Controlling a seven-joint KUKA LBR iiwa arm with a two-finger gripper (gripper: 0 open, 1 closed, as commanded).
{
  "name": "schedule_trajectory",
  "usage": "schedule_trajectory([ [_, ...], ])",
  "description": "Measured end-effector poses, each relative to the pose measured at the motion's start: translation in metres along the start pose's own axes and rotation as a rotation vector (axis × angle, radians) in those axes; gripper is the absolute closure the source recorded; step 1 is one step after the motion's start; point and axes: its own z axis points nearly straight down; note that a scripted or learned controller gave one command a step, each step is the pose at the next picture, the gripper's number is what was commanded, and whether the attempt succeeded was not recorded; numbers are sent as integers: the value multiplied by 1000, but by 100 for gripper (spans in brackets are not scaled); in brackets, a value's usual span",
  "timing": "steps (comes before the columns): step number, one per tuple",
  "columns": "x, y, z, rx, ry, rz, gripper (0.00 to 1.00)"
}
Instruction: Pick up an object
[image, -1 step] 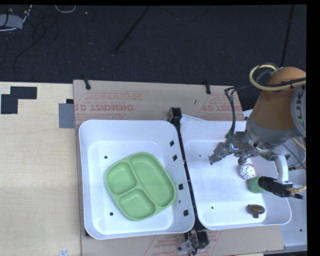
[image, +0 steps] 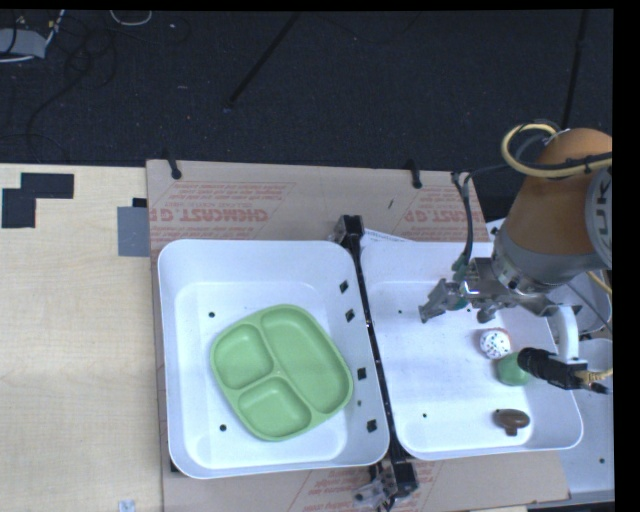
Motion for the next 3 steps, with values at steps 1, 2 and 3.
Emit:
schedule_trajectory([
  [1,5,-9,54,7,2,0,0],
  [2,13,-13,116,8,2,0,0],
  [3,13,-14,121,4,2,5,0],
])
